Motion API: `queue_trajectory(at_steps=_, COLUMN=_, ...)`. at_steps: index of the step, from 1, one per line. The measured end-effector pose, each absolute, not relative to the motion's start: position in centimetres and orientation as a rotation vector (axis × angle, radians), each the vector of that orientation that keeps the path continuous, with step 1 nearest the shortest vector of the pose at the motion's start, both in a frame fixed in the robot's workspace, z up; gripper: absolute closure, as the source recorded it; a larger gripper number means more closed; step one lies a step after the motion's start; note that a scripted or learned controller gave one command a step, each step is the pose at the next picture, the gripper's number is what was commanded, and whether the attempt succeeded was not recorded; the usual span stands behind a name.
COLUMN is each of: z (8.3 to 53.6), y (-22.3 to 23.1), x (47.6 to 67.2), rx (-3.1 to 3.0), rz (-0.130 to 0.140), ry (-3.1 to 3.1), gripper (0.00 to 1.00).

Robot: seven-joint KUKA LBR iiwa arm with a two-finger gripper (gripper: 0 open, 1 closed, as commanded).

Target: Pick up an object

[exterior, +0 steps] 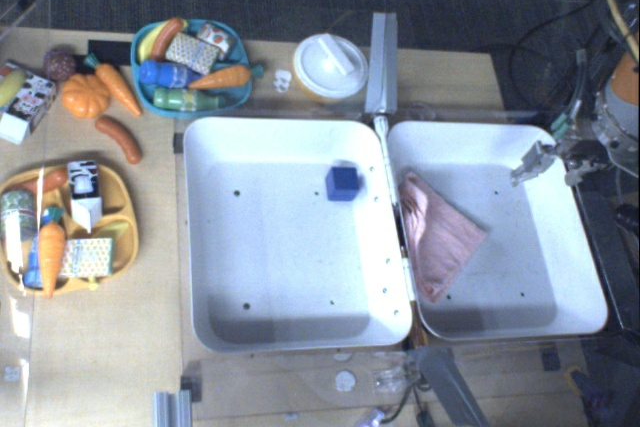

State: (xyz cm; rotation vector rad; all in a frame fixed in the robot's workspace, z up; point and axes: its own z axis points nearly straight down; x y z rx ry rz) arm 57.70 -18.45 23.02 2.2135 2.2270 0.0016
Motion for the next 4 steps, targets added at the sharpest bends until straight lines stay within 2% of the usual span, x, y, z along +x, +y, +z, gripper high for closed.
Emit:
queue_trajectory(at_steps=1, z=9.6, y=-16.6, x=53.3, rx=2.177, rz=0.007, ry=2.255, gripper=0.00)
queue_trajectory(at_steps=2, z=9.0, y=-16.2, x=59.4, rx=2.081, rz=0.012, ry=2.335, gripper=0.00)
queue_trajectory(at_steps=3, z=16.0, y=-19.0, x=64.6, rx=1.966, rz=0.005, ry=2.442, gripper=0.00)
queue_trajectory(at_steps=4, z=9.1, y=-10.4, x=60.6, rx=1.922, rz=0.012, ry=2.473, gripper=0.00)
